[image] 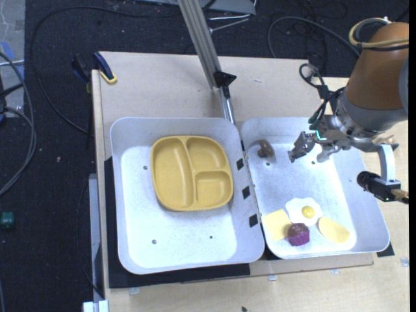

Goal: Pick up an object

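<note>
Sitting side by side on the bench [162, 70], two flat white bins are being looked down on from above. The left bin [136, 233] is being filled in its middle by a yellow tray [192, 172] with three parts, and nothing can be seen lying in those parts. The right bin [354, 187] is being shared by a few small play foods. Near its front edge, a fried egg [305, 210] is being touched by a yellow cheese square [275, 224] on one side and a pale yellow slice [334, 229] on the other, and a small purple lump [298, 234] is being pressed against the cheese, just in front of the egg. A little brown thing [265, 149] is being left alone at the back of this bin, near its left wall, well apart from the others. It is small, dark and rounded, too blurry to name. The gripper [312, 147] is being held low over the back of the right bin, just beside the brown thing, with nothing seen between its fingers; how wide they are cannot be told.
</note>
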`<state>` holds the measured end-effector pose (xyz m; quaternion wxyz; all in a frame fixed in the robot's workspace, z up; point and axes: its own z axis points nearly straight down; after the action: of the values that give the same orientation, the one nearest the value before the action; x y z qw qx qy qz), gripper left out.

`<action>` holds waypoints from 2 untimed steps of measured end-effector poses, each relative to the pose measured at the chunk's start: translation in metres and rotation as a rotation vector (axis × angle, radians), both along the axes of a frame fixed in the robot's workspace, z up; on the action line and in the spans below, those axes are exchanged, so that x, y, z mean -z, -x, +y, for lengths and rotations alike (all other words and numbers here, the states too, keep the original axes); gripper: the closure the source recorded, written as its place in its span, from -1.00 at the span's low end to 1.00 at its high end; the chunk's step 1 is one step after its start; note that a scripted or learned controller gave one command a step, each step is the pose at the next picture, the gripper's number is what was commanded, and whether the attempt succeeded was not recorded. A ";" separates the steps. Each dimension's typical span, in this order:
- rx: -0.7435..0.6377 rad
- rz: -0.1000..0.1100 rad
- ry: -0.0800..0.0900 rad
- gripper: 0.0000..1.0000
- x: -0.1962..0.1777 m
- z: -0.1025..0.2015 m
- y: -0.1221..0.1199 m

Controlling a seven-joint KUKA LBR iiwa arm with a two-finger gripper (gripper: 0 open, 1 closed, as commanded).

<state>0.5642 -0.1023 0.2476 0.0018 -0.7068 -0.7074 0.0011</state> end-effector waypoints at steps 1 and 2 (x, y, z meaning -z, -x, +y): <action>0.000 -0.003 0.001 -1.00 -0.001 0.000 -0.001; 0.001 0.000 0.001 -1.00 0.042 0.000 -0.001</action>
<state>0.5648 -0.1019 0.2058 0.0015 -0.7073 -0.7069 0.0014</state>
